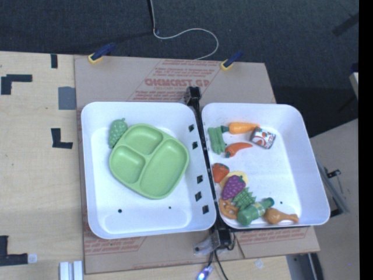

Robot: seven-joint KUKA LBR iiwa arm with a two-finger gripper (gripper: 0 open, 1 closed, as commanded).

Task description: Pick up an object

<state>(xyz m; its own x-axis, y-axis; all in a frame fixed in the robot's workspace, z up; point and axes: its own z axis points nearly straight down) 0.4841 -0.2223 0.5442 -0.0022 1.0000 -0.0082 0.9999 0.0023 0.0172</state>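
The right bin (297, 156) holds toy food along its left and front sides. An orange carrot (242, 128) and a small red and white can (262, 137) lie near the back. Beside them are green beans (216, 139) and an orange pepper (237, 149). Further forward sit a red tomato (220, 172), purple grapes (232, 187), a green piece (250, 213) and an orange-brown piece (280, 217). In the left bin (96, 174) a green divided plate (149, 161) lies with a green bumpy toy (117, 132) at its back left corner.
Both bins rest on a cardboard sheet (175, 80) held by two blue and yellow clamps (102, 52). A white cable (186, 35) loops over the dark floor behind. Black clips (201, 174) join the bins along their shared edge.
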